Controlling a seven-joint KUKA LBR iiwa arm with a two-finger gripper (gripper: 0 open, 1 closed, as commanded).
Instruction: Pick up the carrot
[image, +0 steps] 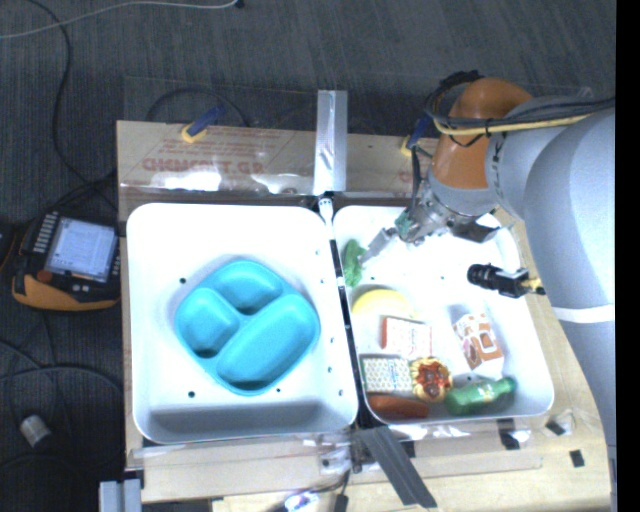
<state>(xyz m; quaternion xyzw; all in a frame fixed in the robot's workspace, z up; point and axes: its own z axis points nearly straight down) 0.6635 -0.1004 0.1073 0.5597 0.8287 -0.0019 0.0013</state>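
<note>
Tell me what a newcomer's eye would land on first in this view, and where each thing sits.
The bright blue divided tray lies alone in the middle of the left bin. The bulky grey arm with its orange band comes in from the upper right, its gripper low over the top left corner of the right bin. A crowd of toy foods and small packets fills that bin's lower half.

No readable text. Faint reddish print on the cardboard sheet (215, 160) behind the bins, too blurred to read. Small packages (405, 338) in the right bin (535, 370) carry illegible labels.
</note>
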